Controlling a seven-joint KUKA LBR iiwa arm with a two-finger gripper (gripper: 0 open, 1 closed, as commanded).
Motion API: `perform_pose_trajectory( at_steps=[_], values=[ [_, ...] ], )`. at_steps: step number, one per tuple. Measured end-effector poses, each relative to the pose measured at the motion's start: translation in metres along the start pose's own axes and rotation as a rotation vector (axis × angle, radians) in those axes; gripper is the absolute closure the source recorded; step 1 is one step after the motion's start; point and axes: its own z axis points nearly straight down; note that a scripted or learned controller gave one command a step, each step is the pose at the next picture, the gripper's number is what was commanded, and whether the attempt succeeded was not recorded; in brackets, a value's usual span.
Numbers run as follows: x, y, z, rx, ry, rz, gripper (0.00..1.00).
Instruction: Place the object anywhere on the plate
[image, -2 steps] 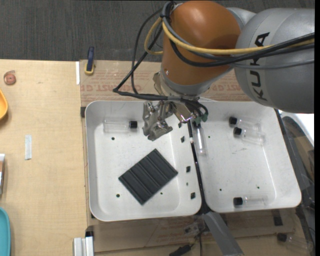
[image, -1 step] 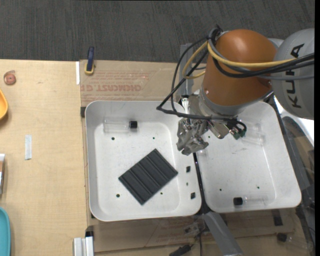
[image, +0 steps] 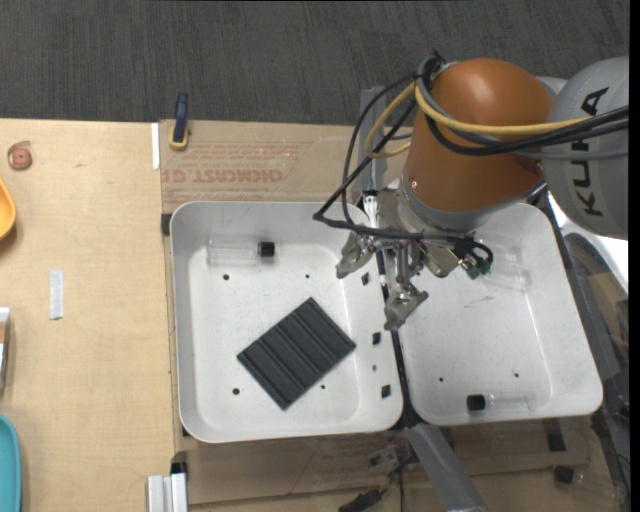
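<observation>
A dark grey ribbed plate (image: 297, 352) lies flat and turned at an angle in the left bin (image: 184, 330). A clear tube with a black cap (image: 242, 249) rests near that bin's far left corner. A similar small clear piece with a black end (image: 488, 403) sits near the front edge of the right bin (image: 578, 380). My gripper (image: 401, 303) hangs over the divide between the two bins, up and to the right of the plate. I see nothing held in it.
The grey arm with its orange band (image: 480, 110) and yellow cables covers the far part of the right bin. Cardboard (image: 250, 165) lies behind the bins. A wooden table (image: 80, 300) with small items stretches to the left.
</observation>
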Motion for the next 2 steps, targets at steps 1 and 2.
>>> perform_pose_trajectory(
  at_steps=[1, 2],
  values=[
    [-0.0008, -0.0012, -0.0091, 0.000, -0.003, 0.005, 1.00],
    [-0.0008, -0.0011, -0.0091, 0.000, -0.003, 0.005, 0.00]
  ],
)
